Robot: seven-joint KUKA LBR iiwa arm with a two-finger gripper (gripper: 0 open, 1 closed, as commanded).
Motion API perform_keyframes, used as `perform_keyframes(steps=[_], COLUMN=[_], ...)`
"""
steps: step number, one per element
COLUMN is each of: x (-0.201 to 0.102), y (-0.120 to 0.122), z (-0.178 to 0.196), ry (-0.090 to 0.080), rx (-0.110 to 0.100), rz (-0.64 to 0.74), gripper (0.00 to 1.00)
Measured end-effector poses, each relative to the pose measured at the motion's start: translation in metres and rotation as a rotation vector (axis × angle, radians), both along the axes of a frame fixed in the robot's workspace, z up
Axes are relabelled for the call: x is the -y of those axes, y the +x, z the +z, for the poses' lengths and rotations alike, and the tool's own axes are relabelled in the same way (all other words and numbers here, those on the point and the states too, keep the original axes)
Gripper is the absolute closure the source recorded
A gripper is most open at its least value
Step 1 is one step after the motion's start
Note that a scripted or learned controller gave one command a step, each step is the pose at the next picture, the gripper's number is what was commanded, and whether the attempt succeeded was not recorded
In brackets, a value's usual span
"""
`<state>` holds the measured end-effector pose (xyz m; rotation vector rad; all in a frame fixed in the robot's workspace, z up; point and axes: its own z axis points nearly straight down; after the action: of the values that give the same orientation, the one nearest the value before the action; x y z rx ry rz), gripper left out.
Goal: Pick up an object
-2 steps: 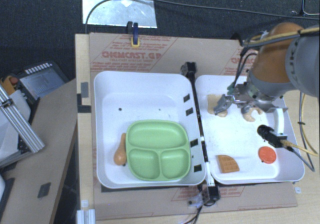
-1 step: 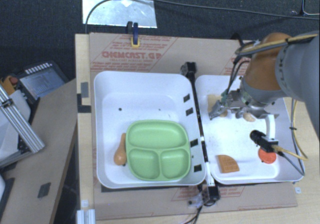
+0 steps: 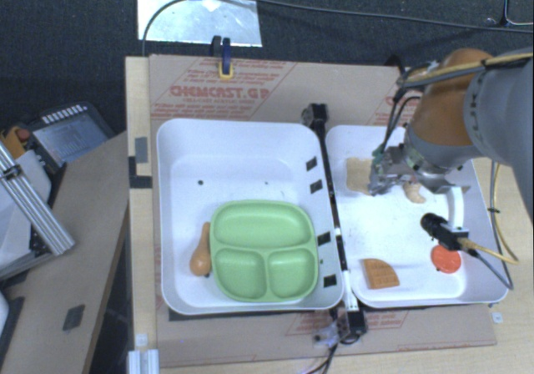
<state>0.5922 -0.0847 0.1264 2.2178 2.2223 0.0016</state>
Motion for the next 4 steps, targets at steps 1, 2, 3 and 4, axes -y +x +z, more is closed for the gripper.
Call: perform_keyframes(steps=[1, 2, 3, 4], x=[0.002, -0.008, -0.008, -0.056], y=[0.005, 0.008, 0.010, -0.013], z=[0.044, 0.097, 0.130, 0.133], ry=[0.000, 0.000, 0.000, 0.002], rx=[0.004, 0.005, 0.003, -0.001], rz=[0.001, 0.003, 0.003, 0.006], gripper=[1.00, 1.00, 1.00, 1.00])
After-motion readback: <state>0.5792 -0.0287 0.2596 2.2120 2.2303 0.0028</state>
